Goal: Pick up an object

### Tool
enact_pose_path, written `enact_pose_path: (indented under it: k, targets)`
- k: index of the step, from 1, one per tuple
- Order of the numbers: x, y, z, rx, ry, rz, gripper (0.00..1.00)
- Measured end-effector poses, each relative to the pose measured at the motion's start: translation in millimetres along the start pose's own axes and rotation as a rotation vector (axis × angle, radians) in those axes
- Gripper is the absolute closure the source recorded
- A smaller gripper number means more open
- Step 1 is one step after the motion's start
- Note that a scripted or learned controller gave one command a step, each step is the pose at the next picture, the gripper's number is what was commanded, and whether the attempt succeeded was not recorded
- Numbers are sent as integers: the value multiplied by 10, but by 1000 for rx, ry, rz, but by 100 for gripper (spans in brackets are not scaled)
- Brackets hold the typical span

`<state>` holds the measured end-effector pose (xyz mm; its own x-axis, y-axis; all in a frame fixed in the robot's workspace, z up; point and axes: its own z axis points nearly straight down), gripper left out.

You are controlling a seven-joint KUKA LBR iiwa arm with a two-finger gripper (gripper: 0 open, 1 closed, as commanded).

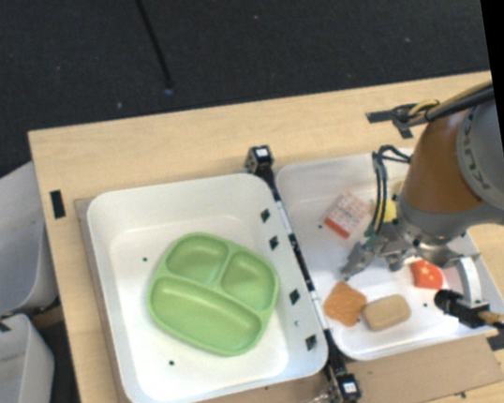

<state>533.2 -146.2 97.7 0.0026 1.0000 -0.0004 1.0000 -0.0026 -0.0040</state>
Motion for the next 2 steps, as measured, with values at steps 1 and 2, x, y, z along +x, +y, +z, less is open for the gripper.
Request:
enact_pose_path:
  k: [1,2]
  targets:
    - [-14,10,-136,-5,-1,8,100]
    - [-56,-7,-575,-10,-2,6,100]
